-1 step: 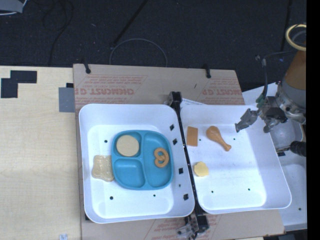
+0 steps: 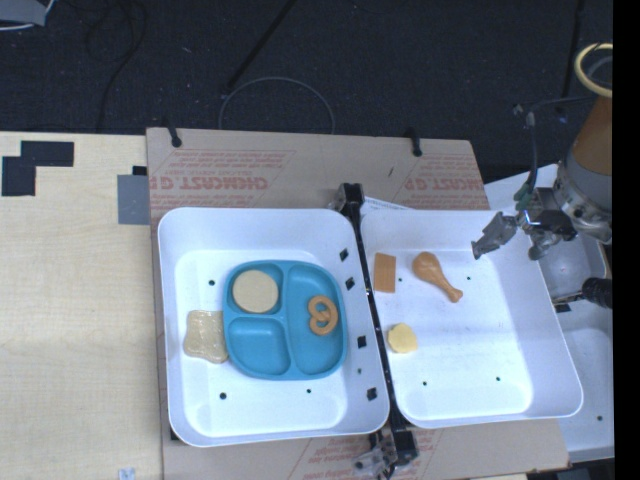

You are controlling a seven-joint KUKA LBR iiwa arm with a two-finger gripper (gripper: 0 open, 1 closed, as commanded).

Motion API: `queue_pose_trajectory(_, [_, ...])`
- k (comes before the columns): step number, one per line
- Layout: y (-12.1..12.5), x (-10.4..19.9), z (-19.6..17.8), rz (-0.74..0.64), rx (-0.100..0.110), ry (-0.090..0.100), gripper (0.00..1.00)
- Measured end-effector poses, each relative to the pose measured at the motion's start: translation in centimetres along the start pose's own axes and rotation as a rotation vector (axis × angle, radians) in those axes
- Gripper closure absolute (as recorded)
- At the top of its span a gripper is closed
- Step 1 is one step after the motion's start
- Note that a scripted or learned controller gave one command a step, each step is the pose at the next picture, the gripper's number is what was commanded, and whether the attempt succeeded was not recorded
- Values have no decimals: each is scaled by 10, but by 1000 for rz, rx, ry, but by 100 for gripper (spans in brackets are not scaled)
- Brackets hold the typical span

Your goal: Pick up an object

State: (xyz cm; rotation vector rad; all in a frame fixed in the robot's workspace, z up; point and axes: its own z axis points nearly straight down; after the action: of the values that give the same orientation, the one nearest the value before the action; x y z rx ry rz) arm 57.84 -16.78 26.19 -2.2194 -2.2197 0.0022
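In the right bin (image 2: 500, 388) lie a tan drumstick (image 2: 437, 274), an orange-brown rectangular cracker (image 2: 384, 272) and a small yellow round piece (image 2: 402, 339). My gripper (image 2: 516, 242) hangs over that bin's upper right edge, to the right of the drumstick and apart from it. Its fingers (image 2: 492, 237) are spread open with nothing between them.
The left bin (image 2: 190, 408) holds a blue divided plate (image 2: 275, 353) with a round beige disc (image 2: 254, 291) and a pretzel (image 2: 321, 315) on it. A pale bread slice (image 2: 205, 336) lies beside the plate's left edge. A black divider (image 2: 362, 298) runs between the bins.
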Motion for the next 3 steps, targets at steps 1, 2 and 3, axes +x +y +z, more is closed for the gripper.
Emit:
queue_pose_trajectory(1, [-6, -1, 45, 0, 3, 1, 0])
queue_pose_trajectory(2, [-3, 2, 88, 0, 3, 1, 0])
queue_pose_trajectory(3, [-6, 3, 153, 1, 6, 2, 0])
